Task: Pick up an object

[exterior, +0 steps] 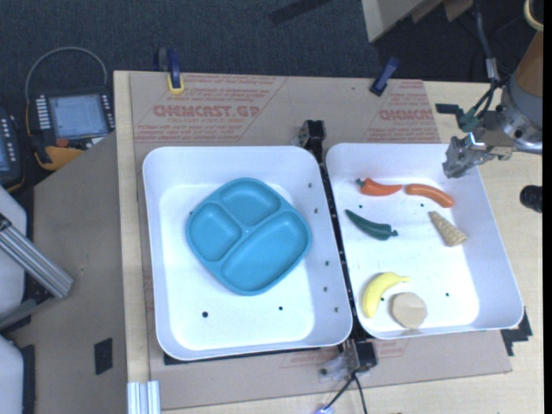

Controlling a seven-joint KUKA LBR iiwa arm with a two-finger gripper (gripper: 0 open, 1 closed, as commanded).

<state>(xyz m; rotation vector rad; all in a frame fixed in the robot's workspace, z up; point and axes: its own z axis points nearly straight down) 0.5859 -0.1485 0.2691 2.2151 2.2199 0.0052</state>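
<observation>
Just gripper [461, 158] over right bin's [492, 231] far edge, nothing held.

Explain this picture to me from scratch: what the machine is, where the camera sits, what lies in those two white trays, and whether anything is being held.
One camera looks down at a slant on a bench with two shallow white bins. The left bin holds a blue divided plate. The right bin holds toy food: an orange chili, a sausage, a dark green pepper, a cone, a banana and a tan round piece touching it. A robot arm reaches in from the right; its gripper hangs over the right bin's upper right corner. I see nothing held by it.
</observation>
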